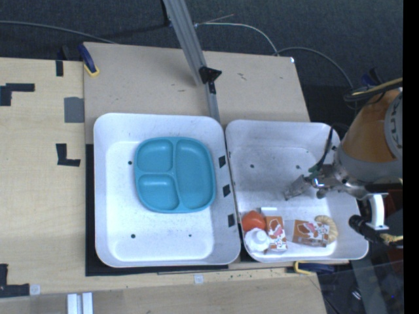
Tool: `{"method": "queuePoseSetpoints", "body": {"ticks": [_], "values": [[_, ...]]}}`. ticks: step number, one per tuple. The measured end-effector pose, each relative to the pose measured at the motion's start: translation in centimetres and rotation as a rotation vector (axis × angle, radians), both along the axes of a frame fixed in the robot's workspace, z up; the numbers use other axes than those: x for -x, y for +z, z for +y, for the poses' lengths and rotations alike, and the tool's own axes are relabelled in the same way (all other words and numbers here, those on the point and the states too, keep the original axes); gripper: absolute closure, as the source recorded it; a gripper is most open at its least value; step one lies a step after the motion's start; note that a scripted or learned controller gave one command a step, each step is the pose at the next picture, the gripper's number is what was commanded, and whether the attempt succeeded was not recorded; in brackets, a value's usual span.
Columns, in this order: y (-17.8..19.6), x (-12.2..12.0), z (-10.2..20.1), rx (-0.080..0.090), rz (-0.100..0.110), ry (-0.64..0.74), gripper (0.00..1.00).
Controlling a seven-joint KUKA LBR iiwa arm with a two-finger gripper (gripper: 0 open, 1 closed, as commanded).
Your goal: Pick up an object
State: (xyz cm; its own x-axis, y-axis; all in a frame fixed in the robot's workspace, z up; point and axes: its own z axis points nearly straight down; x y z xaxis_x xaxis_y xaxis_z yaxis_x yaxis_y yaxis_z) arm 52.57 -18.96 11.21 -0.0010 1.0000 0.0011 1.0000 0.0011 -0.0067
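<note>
My gripper [296, 189] hangs over the right half of the right bin [275, 142], its dark fingers pointing left, and nothing shows between them. Along that bin's front edge lie an orange round object [254, 220], a white cap-like piece [258, 239], a red and white packet [276, 233] and a brown snack packet [315, 231]. These objects sit below and slightly left of the gripper, apart from it.
A blue divided plate [175, 174] lies in the left bin [111, 241]. A grey metal pole [186, 34] slants over the bench behind the bins. Cables run across the dark floor at the back.
</note>
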Motion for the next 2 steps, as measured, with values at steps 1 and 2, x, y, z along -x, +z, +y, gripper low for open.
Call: {"method": "queuePoseSetpoints", "body": {"ticks": [1,2], "values": [[1.2,-0.1,0.0,0.000,-0.003,0.002,1.00],[6.3,0.7,0.6,0.002,-0.010,0.001,1.00]]}}
